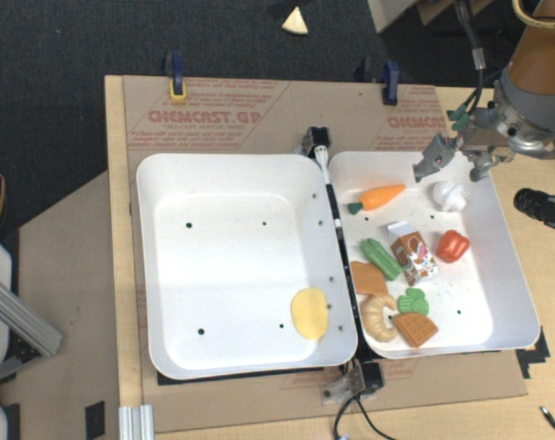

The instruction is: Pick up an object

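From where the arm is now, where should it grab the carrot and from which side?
Probably the orange body of the carrot, near its middle, coming straight down from above. It lies flat on the right bin floor, green top toward the divider, with bare floor on both long sides, so the fingers should close across its width.

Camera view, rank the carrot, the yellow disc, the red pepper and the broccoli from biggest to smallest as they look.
1. Carrot, longest, though slim.
2. Yellow disc in the left bin; it covers about as much area as the carrot, so the top two are close.
3. Red pepper and broccoli look alike in size; no ranking between them.
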Controlling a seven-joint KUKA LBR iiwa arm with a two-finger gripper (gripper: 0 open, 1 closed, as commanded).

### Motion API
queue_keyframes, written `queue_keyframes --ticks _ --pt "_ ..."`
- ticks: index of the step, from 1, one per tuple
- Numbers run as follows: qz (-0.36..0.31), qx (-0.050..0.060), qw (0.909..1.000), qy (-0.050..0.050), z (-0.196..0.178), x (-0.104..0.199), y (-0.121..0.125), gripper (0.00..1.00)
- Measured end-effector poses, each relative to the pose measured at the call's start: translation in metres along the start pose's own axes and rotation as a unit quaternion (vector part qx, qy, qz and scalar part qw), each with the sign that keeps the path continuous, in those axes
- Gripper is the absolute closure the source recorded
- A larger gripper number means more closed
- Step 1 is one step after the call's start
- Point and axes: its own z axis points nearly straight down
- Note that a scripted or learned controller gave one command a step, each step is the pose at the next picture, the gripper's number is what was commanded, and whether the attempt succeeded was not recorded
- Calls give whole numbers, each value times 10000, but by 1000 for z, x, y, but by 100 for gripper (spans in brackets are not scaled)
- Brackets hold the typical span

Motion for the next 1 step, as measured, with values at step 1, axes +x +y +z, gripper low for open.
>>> queue_keyframes --ticks 1 --pt "-5 60 10000 12 190 8 25 0"
